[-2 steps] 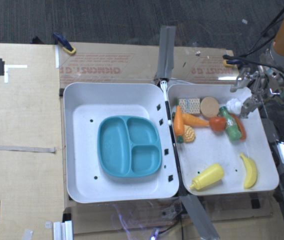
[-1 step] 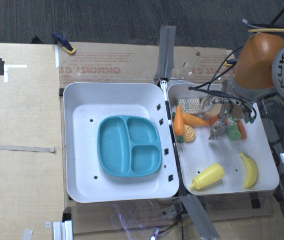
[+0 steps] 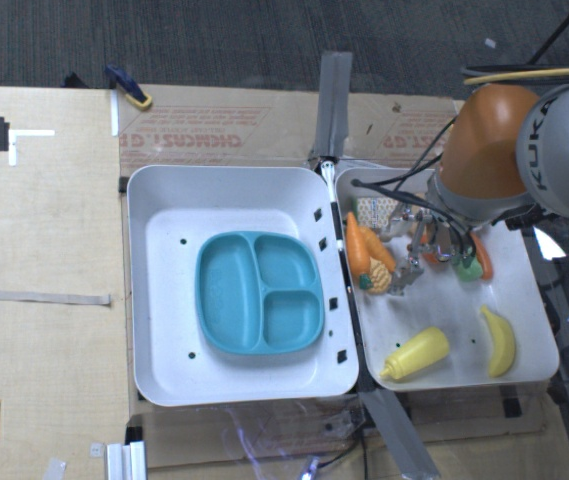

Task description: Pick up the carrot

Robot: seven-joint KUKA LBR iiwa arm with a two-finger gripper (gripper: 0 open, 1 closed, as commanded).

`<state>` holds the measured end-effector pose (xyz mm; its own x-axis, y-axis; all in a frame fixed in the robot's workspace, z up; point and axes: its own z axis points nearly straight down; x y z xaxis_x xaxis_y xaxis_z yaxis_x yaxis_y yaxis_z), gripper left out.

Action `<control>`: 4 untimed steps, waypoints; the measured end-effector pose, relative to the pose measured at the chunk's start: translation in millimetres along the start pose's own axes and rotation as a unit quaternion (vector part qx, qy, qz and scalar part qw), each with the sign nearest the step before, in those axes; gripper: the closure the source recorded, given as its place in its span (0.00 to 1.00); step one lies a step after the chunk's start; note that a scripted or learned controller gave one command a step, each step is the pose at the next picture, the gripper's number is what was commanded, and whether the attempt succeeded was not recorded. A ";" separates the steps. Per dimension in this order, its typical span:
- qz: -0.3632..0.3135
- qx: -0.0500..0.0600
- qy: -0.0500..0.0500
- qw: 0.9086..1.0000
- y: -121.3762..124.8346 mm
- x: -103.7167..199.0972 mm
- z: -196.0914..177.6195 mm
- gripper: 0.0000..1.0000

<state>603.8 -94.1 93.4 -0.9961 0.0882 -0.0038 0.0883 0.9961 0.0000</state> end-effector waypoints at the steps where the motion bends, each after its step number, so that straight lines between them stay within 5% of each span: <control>1: 0.210 0.000 0.001 0.978 -10.3 18.2 0.5 0.00; 2: 0.373 0.001 0.000 0.928 -3.0 -14.6 0.6 0.00; 3: 0.371 0.001 -0.001 0.928 -2.5 -15.6 -9.6 1.00; 4: 0.484 0.001 0.000 0.875 55.7 11.9 -98.7 1.00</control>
